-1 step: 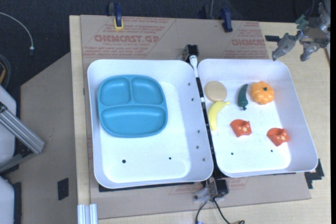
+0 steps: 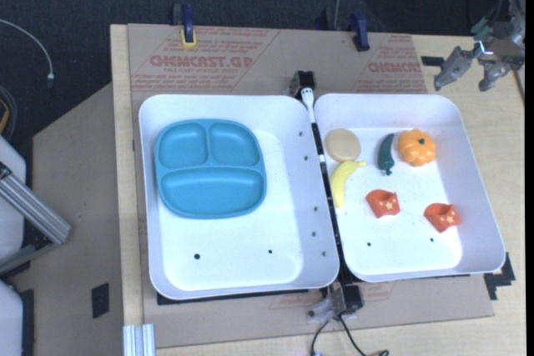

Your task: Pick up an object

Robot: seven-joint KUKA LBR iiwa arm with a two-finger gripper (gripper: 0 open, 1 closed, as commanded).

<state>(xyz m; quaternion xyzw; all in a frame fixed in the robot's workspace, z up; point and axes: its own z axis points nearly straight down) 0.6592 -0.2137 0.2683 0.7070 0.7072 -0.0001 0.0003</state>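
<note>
The right bin point(image 2: 467, 258) holds a round beige disc point(image 2: 342, 144), a yellow banana point(image 2: 343, 178), a dark green vegetable point(image 2: 386, 153), an orange pumpkin point(image 2: 416, 147) and two red pieces point(image 2: 382, 203) point(image 2: 441, 216). My gripper point(image 2: 472, 71) hangs at the upper right, above and beyond the right bin's far corner, well apart from all the objects. Its two grey fingers point(image 2: 451, 67) are spread with nothing between them.
The left bin point(image 2: 221, 263) holds a blue divided plate point(image 2: 212, 167). Blue clamps point(image 2: 188, 21) point(image 2: 359, 29) pin the cardboard sheet at the back edge. A black bracket point(image 2: 305, 84) sits between the bins at the far side.
</note>
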